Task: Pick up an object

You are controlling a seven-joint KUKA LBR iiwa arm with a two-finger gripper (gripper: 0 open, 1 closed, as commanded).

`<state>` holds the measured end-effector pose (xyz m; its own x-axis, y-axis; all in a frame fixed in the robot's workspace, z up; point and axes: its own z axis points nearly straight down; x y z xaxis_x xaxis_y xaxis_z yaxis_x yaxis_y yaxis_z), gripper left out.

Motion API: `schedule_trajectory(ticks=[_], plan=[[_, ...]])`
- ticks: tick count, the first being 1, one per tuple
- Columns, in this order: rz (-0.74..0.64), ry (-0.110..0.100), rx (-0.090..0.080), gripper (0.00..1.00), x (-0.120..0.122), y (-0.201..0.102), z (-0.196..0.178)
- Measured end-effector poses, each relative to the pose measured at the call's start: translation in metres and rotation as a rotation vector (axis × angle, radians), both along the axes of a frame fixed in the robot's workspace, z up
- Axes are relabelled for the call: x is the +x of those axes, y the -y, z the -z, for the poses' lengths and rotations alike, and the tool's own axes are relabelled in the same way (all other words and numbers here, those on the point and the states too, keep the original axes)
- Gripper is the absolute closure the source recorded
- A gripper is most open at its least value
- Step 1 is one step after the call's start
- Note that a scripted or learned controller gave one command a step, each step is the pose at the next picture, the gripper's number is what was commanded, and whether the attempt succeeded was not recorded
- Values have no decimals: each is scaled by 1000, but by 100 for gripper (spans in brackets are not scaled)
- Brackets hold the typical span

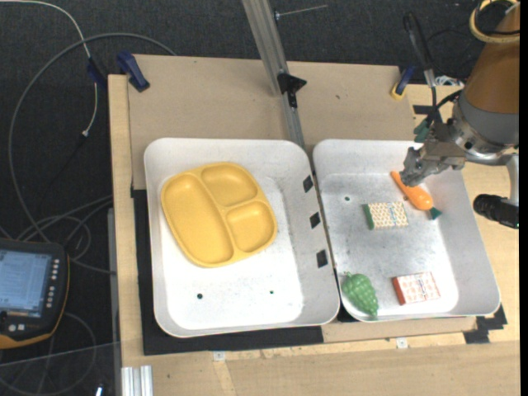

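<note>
The claw [422,165] hangs low over the far part of the right bin [462,304], directly above the near end of a toy carrot [415,192], but its tip is small and dark against the arm's wrist, so whether it is spread, pressed together or already touching the carrot cannot be told. The carrot lies flat on the bin floor just under and slightly toward the camera from the claw, orange with a small green tip pointing away to the lower right. It looks like a light, hard plastic toy, smooth and tapered, so it may well slip or roll out of a pinch; the thick middle of the body, taken across its width, seems the safest hold. Just beside it, toward the left, lies a small checked packet [385,215]. Farther toward the camera sit a red and white box [416,287] and a green knobbly toy [360,294] at the bin's near edge. Well apart to the left, the other bin [239,304] holds a yellow divided tray [218,213]. The carrot's far end is hidden beneath the claw.
</note>
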<state>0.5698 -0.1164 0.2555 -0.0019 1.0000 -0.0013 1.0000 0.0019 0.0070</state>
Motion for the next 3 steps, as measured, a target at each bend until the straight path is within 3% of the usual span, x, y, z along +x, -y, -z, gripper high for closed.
schedule_trajectory(ticks=[3], plan=[[-5, -12, 5, 100, -5, -172, 28]])
